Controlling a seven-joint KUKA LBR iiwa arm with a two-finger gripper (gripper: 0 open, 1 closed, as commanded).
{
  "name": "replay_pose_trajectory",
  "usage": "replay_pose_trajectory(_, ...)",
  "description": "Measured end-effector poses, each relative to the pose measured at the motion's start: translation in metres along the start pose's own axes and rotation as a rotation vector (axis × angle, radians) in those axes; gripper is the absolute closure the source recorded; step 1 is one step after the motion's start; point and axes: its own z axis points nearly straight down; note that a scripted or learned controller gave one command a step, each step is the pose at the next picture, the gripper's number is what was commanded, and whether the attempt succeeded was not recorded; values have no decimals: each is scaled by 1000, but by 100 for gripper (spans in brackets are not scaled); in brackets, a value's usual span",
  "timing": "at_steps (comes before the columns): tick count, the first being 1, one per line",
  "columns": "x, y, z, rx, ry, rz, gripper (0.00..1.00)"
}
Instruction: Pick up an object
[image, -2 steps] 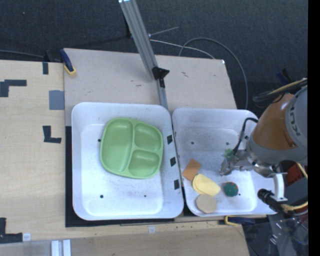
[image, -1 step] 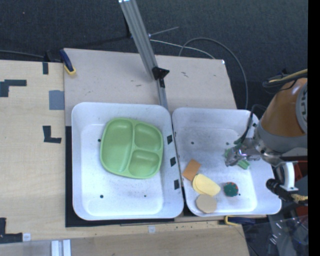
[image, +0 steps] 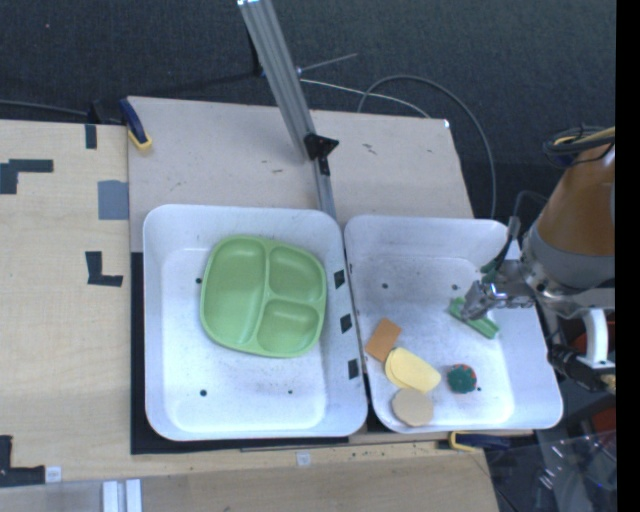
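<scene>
On the surface (image: 250, 150) the left bin (image: 165, 400) carries a green divided plate (image: 264, 296), lying flat near its middle and well apart from everything else. It is broad and shallow, a poor thing for two fingers to close on, so it is best left alone.

The right bin (image: 420, 245) holds the likelier picks. Along its near edge lie an orange block (image: 382, 340), a yellow piece (image: 412, 370) touching it, and a tan disc (image: 412, 407) just beside the yellow one; a small dark green and red ball (image: 461, 379) sits apart to their right. Further right, a green bar (image: 474, 317) lies flat on the bin floor, and the gripper (image: 484, 297) hangs right over its far end.

Whether the gripper is spread or closed I cannot tell from here, nor whether it is touching the bar. The bar looks like the object in hand. To take it well, the gripper should straddle the bar's narrow width, come squarely down to the floor, and close before lifting straight up, clear of the bin wall at the right.
</scene>
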Motion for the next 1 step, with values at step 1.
replay_pose_trajectory(1,0,1,-26,1,0,0,100)
